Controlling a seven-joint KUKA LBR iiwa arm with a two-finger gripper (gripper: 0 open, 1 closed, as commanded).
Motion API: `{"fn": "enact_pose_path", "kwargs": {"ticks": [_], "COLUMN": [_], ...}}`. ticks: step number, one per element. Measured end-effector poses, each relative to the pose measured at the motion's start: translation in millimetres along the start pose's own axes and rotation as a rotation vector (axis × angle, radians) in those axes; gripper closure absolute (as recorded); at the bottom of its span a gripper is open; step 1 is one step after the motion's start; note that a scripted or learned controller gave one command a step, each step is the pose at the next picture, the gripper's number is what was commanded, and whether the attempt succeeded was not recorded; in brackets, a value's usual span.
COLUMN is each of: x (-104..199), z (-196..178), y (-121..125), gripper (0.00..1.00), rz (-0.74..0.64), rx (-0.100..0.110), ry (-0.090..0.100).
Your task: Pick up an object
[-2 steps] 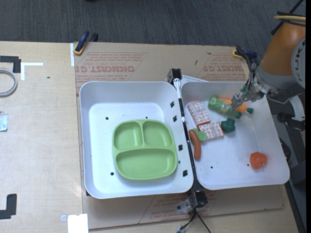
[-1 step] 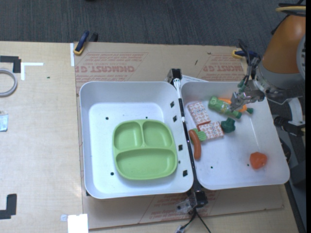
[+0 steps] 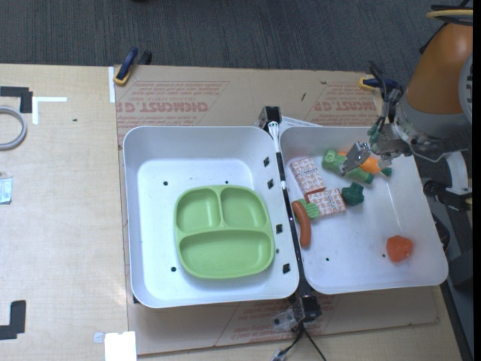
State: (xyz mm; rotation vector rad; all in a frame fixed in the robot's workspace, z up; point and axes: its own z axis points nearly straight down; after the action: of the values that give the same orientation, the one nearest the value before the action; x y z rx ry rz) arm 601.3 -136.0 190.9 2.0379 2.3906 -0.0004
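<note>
Low over the right bin [image 3: 421, 273], the end effector [image 3: 355, 160] sits among small toys, beside an orange toy [image 3: 364, 173]. Whether it is spread or pinching anything, I cannot tell. A green plate [image 3: 223, 231] lies in the left bin [image 3: 143, 224].

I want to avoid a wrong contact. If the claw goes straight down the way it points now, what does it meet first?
Probably the orange and green toy in the right bin. The claw hangs right over it, with the green piece just beside. Depth is unclear from this slanted view, so this is only likely.
</note>
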Motion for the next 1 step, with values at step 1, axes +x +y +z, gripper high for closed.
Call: {"fn": "enact_pose_path", "kwargs": {"ticks": [1], "x": [-60.9], "z": [67.7], "y": [46.5], "gripper": [0.00], "rz": [0.038], "rx": [-0.002], "ry": [-0.002]}}
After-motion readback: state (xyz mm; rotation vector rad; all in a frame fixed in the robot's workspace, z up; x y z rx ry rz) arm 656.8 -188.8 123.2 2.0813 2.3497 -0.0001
